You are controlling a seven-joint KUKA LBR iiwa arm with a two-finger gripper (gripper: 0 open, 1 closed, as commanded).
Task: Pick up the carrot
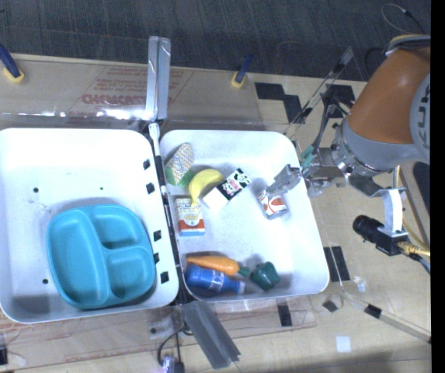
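The right bin (304,208) holds the carrot (214,264) at its near wall, well left of and below the gripper (284,179), whose grip I cannot tell, while the left bin (12,169) holds a blue tray (98,255).

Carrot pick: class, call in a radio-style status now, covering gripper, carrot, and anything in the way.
Gripper over right bin, upper right, near small carton. Carrot untouched at bin's front, lying against blue bottle; green piece at its tip.

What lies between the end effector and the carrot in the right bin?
In the camera view, mostly bare white bin floor separates the end effector from the carrot. A small red-and-white carton lies just below the end effector, beside that path.
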